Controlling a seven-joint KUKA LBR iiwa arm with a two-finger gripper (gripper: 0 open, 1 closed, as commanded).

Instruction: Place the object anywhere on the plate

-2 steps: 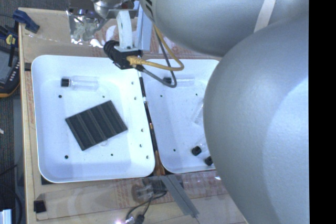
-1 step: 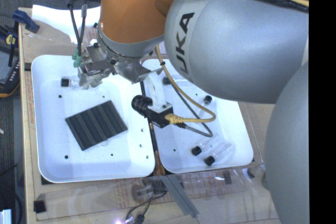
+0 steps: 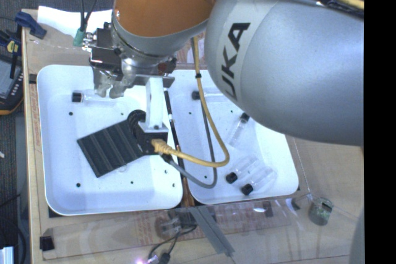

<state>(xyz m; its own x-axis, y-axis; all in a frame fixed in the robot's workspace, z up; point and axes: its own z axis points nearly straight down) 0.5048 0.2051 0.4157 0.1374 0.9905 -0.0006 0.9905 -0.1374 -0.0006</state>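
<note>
Gripper [image 3: 110, 91]: hangs low over the far-left part of the left bin [image 3: 43, 133], below the arm's orange band. From this slant I cannot tell whether it is open or closed, and nothing is plainly seen in its grip.
Object: what looks like a clear vial [image 3: 93, 97] with a black cap [image 3: 77, 96], lying on the bin floor just left of the gripper. Its body is faint against the white, so its other end is uncertain.
Long axis: roughly across the view, left to right, lying flat. The cap end points to the view's left, away from the arm, and the clear end runs in under the gripper.
Plate: a dark ribbed plate [image 3: 111, 146] lies flat in the same bin, nearer the camera and set on a diagonal. The vial is apart from it, not on it.
Step in hand: judged to be the pick, with the placing not yet done.
Doing it well: close across the vial's short width, at mid-body rather than on the cap, so it cannot roll or pivot out. Lift clear of the floor, then carry it toward the camera. Set it down over the plate's middle, along the ribs, so it stays put.
Elsewhere: more capped vials [image 3: 247, 179] lie in the right bin [image 3: 291, 164], well apart.
</note>
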